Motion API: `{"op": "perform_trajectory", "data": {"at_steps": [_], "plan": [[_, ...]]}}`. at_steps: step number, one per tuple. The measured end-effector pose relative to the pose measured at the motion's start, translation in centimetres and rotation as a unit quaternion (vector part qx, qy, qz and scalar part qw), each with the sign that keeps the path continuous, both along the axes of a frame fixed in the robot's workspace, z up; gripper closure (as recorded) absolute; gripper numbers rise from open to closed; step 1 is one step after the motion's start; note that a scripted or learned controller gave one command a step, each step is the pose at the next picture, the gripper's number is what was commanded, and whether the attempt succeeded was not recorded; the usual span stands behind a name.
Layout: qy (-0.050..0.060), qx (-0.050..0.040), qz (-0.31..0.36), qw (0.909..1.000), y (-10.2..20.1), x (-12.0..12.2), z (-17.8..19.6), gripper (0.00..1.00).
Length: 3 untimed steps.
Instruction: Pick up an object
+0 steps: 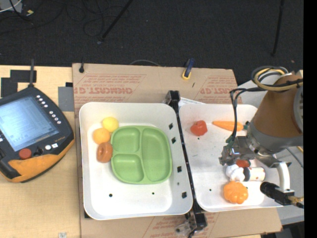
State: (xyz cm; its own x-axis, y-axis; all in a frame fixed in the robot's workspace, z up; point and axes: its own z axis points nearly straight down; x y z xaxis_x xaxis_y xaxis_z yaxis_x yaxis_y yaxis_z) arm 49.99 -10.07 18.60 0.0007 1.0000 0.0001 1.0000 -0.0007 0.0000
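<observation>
1. Two white bins side by side; the arm (277,115) reaches into the right bin (208,192) from the right, its claw (237,156) low over the bin's right-middle floor.
2. Key relation: a small white and red object (238,172) lies directly under and just toward the near edge from the claw, touching or nearly touching the tool's lower end. Judged the likeliest target, since it is far closer than anything else.
3. Its long axis looks to run left-right across the bin, with a pale cylindrical part (256,173) trailing to the right. Whether that part belongs to the same object, cannot tell.
4. Claw state: cannot tell. The tool is dark, cluttered with cable, and seen from above.
5. Look of the target: rounded white body, a red patch on top, a dark spot at the side; small, toy-like, probably light and prone to roll.
6. Other right-bin candidates: an orange pumpkin-like toy (235,192) just nearer the front edge, a red strawberry-like piece (199,128) well apart to the left, a carrot (228,125) behind, partly hidden by the arm.
</observation>
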Motion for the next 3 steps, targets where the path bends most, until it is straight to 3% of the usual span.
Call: {"op": "perform_trajectory", "data": {"at_steps": [1,3], "plan": [[0.0,0.0,0.0,1.0,-0.1,0.0,4.3,1.0],[0.001,0.0,0.002,1.0,8.7,6.6,2.8,1.0]]}}
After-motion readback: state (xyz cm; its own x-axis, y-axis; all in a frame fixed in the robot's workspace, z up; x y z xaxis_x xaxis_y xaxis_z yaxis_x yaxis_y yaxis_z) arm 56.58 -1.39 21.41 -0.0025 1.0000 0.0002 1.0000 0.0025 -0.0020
